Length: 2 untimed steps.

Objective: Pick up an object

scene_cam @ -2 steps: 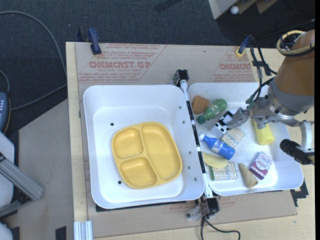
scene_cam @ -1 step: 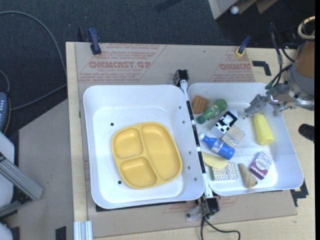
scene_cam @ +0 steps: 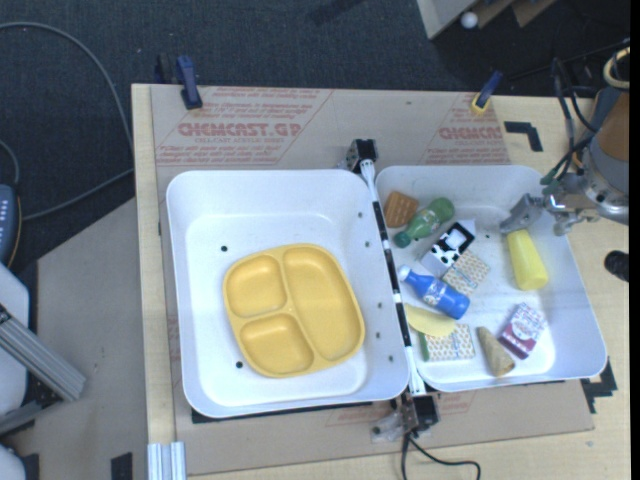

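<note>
Overhead, gripper (scene_cam: pixel 540 211) hanging at the right bin's (scene_cam: pixel 590 313) far right edge, fingers parted, grasping nothing, yellow block (scene_cam: pixel 526 259) lying just below it, yellow divided tray (scene_cam: pixel 292 310) in the left bin (scene_cam: pixel 190 268).

You're looking at the arm (scene_cam: pixel 612 138) coming in at the right edge: grey rounded housing with an orange-tan band above the wrist. Below the band you've got a pale grey metal flange ring. Dark cables loop down beside it on the left, running toward the wrist. The gripper (scene_cam: pixel 532 211) is bare silver-grey metal, angular, with small bracket-like parts and a thin dark line or two along the body. Screws and markings are too small for you to make out at this resolution.
</note>
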Each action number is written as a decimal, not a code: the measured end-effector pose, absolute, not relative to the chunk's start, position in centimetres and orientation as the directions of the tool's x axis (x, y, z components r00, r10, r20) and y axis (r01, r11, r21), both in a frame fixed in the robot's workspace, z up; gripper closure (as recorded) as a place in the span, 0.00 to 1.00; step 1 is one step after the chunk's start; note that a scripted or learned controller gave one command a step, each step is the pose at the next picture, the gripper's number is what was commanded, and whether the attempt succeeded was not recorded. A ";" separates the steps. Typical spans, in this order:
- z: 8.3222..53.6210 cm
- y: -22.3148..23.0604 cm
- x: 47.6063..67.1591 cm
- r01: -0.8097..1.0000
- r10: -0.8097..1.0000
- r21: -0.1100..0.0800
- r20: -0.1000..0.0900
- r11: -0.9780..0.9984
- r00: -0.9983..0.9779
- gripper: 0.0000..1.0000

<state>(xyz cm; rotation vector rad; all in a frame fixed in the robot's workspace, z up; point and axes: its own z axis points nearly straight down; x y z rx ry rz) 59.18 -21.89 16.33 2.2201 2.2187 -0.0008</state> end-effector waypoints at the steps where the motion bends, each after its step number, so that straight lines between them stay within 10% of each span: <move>1: 8.4 -21.8 58.6 1.000 1.000 -0.003 0.010 0.004 -0.004 0.00; 2: 9.5 -22.1 58.6 1.000 1.000 -0.001 0.003 0.002 -0.002 1.00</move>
